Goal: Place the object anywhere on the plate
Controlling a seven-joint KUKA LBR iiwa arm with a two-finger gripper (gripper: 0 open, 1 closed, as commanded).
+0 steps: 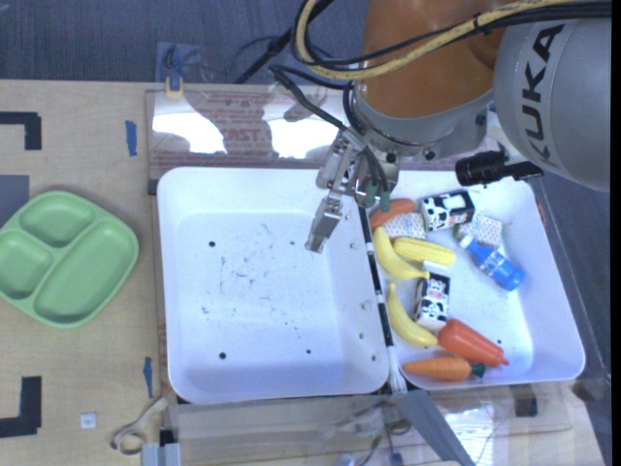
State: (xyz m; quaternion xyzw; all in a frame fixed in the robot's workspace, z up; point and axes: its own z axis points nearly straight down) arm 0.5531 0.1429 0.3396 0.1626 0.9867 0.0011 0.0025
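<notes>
The green three-compartment plate lies on the wooden bench at the far left, outside the bins. My gripper hangs over the right part of the left bin, close to the divider between the bins. Its jaws look open, with one finger pointing down-left and nothing visible between them. The right bin holds the toy objects: a banana, a corn cob, a second banana, two carrots, a blue bottle and cow-patterned cartons.
The arm's large orange and grey body with its cables covers the top right of the view. The raised bin rims and the divider stand between the toys and the plate. Blue tape marks sit on the bench.
</notes>
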